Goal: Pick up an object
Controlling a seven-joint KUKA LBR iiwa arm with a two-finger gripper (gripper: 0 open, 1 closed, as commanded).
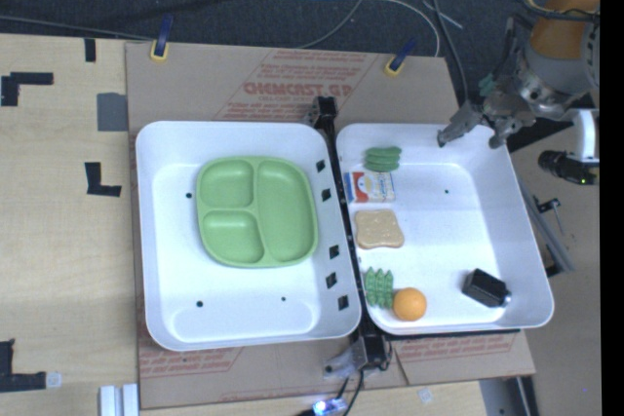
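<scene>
My fingers are spread apart with nothing between them; one tip hangs over the far rim of the right bin, the other points toward that bin's far right corner; I read them as parted in readiness, though the tips are small and a little blurred, so the width of the gap is a guess. I hover at the rim rather than inside, which suits a start: nothing is picked yet, and from here I can drop onto whichever thing is chosen.

Taking the right bin as my landmark; along its left wall, from far to near, lie a green ridged piece, a small white carton, a slice of toast, a green leafy piece and an orange ball; the last two touch or nearly so. A black block sits alone near the near right corner, well apart from the rest; I judge it the easiest to close on, since no neighbour crowds it. The things against the wall leave little room for one finger.

Left of the right bin, sharing its wall, the left bin holds a green divided plate; both rest on cardboard clamped to the worktop.
</scene>
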